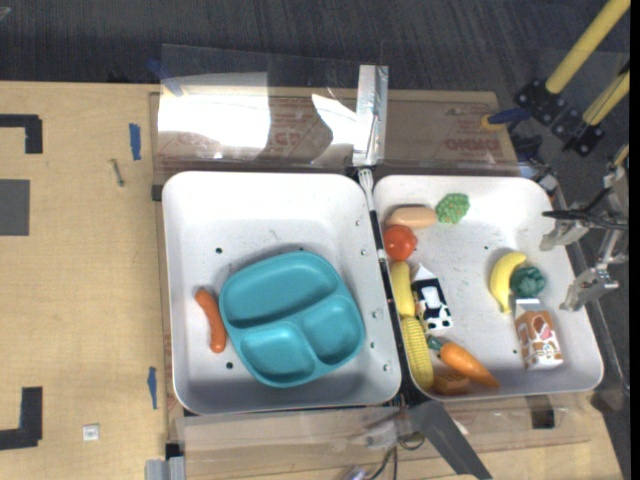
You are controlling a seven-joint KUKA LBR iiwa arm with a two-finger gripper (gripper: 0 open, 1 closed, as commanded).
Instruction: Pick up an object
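My gripper (572,264) hangs at the right rim of the right bin (480,193), its two silver fingers apart with nothing between them. Nearest to it in that bin lie a yellow banana (505,276), a dark green lump (528,280) and a small orange-and-white carton (538,338). Along the bin's left side are a tan bun (412,216), a red tomato (400,241), a yellow corn cob (410,328), a black-and-white toy (432,304) and an orange carrot (466,364). A green broccoli (453,207) sits at the back.
The left bin (260,193) holds a teal divided plate (290,318) and an orange sausage-shaped piece (212,320) beside it. A ridge (375,258) separates the bins. Yellow poles (590,38) stand beyond the back right corner.
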